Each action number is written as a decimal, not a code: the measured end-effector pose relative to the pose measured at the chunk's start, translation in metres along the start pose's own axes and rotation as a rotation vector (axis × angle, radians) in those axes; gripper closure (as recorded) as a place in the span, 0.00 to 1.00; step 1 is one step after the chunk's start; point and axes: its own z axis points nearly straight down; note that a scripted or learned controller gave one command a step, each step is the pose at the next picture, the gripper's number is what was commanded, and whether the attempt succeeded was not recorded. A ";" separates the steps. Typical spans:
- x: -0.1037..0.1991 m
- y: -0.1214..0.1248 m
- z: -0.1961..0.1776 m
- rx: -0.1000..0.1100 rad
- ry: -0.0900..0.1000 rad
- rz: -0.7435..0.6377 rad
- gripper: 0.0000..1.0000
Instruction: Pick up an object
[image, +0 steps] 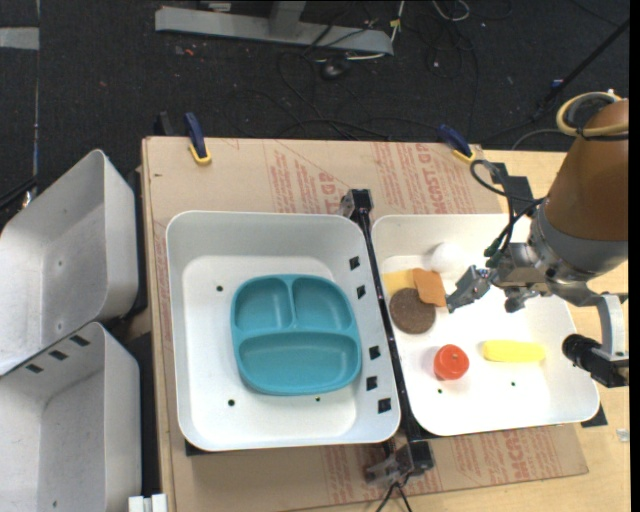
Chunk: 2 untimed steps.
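Near, right bin (560, 405): one red ball (451, 361), one yellow piece (514, 351) lying lengthwise left-right.
Middle: one brown disc (411, 311), one orange block (431, 287), just left of tool (468, 290).
Tool: fingers spread, holding nothing.
Far: one white ball (441, 256).
Left bin (190, 330): one teal tray (296, 333).

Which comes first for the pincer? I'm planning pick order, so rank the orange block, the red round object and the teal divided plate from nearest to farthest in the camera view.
From the pincer, over the right bin:
1. Orange block, just to its left in the right bin.
2. Red round object, lower in the same bin.
3. Teal divided plate, across the divider in the left bin.
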 end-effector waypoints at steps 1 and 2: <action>-0.008 -0.002 0.047 0.005 0.000 0.004 0.00; -0.007 -0.002 0.091 0.004 0.001 0.004 0.00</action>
